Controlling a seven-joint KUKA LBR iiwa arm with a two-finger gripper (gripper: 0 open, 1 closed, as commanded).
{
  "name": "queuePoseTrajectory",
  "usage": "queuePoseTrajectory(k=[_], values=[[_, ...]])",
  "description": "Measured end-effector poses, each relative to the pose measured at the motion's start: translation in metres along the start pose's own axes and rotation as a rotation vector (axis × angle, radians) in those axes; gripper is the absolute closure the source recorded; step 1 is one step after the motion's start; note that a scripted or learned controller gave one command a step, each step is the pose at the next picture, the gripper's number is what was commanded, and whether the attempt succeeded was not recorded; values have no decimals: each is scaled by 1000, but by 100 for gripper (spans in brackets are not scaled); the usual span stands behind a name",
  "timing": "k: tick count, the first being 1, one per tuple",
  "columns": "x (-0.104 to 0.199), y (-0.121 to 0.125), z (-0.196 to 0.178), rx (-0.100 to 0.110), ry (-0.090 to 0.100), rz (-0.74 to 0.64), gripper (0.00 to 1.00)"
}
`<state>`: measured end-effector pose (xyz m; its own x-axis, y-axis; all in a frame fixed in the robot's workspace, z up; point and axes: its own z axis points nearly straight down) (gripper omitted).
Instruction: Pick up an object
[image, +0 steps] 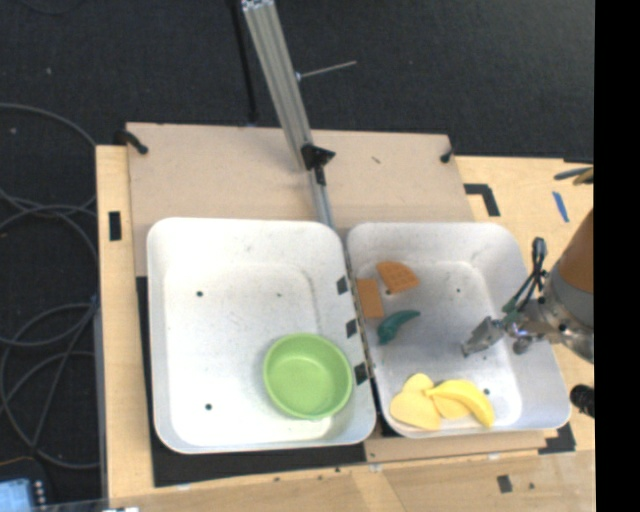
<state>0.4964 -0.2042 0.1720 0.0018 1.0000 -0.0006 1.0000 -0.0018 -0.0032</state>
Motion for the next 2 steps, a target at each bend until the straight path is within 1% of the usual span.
queuePoseTrajectory(k=[1,2], values=[[-4,-2,63,2,0,-1,0],[-5,1,48,-8,0,4,100]])
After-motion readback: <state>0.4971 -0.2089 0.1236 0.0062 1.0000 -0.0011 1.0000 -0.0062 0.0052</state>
